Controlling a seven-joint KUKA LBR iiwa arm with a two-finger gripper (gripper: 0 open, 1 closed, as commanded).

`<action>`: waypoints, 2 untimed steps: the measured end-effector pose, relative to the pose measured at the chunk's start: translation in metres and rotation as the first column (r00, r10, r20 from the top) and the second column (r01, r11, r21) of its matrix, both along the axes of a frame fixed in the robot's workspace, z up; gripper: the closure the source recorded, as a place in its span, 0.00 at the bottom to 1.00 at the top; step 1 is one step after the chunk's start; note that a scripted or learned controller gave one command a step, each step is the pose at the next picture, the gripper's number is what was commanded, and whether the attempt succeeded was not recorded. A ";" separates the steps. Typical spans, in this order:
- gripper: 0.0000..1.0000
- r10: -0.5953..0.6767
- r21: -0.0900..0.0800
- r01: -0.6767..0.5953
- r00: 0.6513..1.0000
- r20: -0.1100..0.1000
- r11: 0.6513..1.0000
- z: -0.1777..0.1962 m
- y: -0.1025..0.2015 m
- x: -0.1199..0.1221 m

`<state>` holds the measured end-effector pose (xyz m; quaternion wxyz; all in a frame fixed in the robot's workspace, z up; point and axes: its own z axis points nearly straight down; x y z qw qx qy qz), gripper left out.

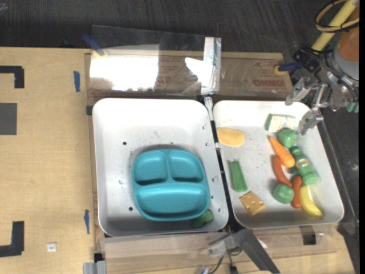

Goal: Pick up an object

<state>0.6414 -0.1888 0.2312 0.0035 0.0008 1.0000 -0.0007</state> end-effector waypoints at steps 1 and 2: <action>0.00 0.032 -0.005 -0.032 0.999 0.013 0.999 -0.124 -0.006 -0.022; 0.00 -0.059 0.004 0.059 0.998 0.001 0.998 -0.143 -0.031 -0.055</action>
